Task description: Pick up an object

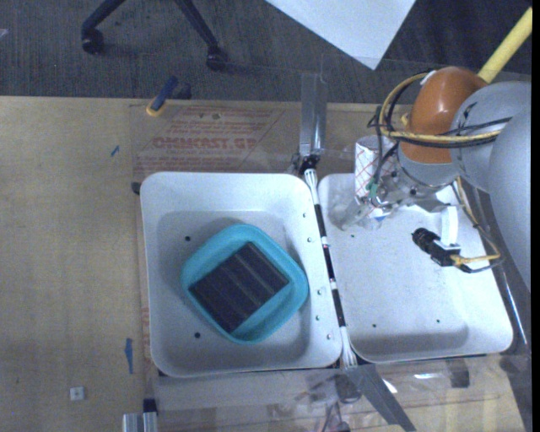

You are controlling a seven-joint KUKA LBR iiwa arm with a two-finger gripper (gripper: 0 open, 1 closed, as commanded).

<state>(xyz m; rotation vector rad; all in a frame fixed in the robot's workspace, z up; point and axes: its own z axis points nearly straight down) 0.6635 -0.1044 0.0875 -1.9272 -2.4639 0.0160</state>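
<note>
A teal square tub (245,283) with a dark ribbed insert lies tilted in the middle of the left bin (169,202). My gripper (371,207) is down over the far left corner of the right bin (422,325), under the orange band of the arm. A white cup with red lines (364,171) stands right against the gripper on its far side; whether it is gripped is hidden. A pale, see-through thing (344,213) lies just left of the gripper by the bin wall.
The arm's grey body covers the right bin's far right side. A metal post (310,118) rises behind the divide between the bins. Wooden bench surrounds the bins, with a white sheet (346,21) beyond.
</note>
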